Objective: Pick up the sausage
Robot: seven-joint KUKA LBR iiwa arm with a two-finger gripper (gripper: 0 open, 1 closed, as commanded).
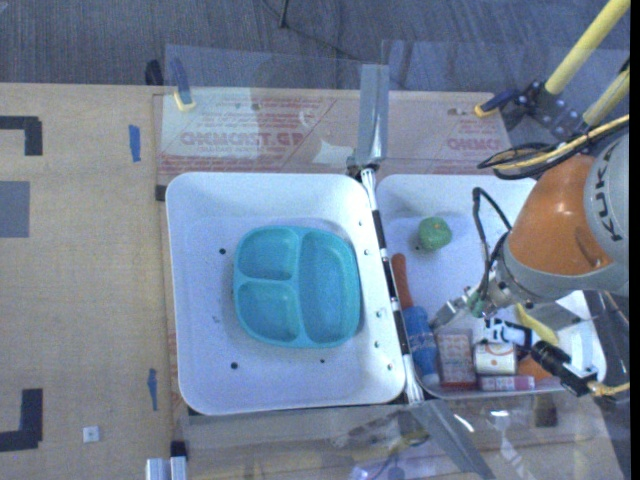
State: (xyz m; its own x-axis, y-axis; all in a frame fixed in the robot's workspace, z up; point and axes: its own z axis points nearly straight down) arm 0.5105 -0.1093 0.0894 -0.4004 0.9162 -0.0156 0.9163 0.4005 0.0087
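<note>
We're looking at the sausage [399,280] lying along the left wall of the right bin [455,196], likely light, a bit soft and slippery, so we're suggesting grabbing it mid-length across its width, with the gripper [470,303] hanging nearby, nothing between its parted fingers.

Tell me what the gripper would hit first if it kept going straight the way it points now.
The gripper points toward the view's left and down into the right bin. Going on, it would probably meet the blue item at the bin's left wall, just below the reddish sausage. Depth is unclear from this single view.
</note>
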